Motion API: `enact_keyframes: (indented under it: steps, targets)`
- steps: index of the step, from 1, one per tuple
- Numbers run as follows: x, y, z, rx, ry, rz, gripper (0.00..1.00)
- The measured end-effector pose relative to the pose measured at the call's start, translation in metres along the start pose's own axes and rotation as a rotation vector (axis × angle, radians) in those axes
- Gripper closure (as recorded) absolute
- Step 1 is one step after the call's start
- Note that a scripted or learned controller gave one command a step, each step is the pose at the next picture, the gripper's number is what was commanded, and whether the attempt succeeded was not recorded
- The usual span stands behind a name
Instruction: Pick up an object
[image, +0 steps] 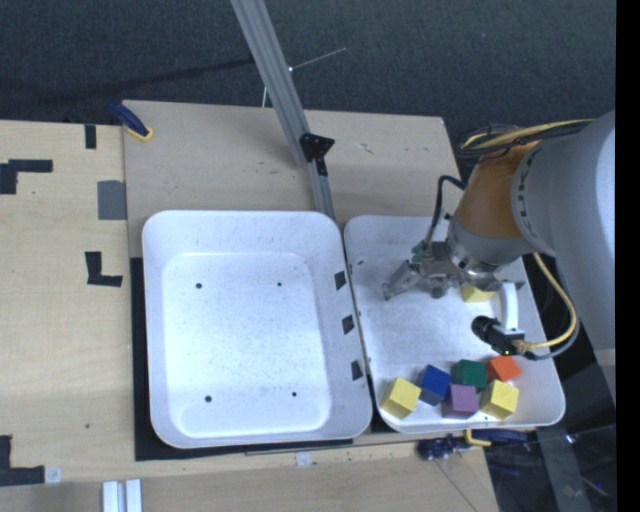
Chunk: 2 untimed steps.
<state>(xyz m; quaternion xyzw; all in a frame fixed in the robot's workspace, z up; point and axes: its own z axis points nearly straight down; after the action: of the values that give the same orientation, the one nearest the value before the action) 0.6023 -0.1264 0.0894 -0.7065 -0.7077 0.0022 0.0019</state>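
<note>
Blocks (455, 387) clustered, row running left-right

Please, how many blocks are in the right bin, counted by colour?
Yellow: 3
Blue: 1
Green: 1
Purple: 1
Orange: 1
Total: 7, one yellow partly hidden under the gripper.

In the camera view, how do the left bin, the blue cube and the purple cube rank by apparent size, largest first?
1. The left bin, by far the largest.
2-3. The blue cube and the purple cube look about alike; both sit in the cluster at the right bin's near edge, so I would not rank them.
</note>
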Motion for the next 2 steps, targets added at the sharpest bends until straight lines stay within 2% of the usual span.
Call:
enact_keyframes:
  steps: [1, 2]
  targets:
    - [0.001, 0.001, -0.012, -0.003, 0.001, -0.001, 1.00]
    - [0.003, 0.011, -0.062, -0.009, 0.000, 0.000, 1.00]
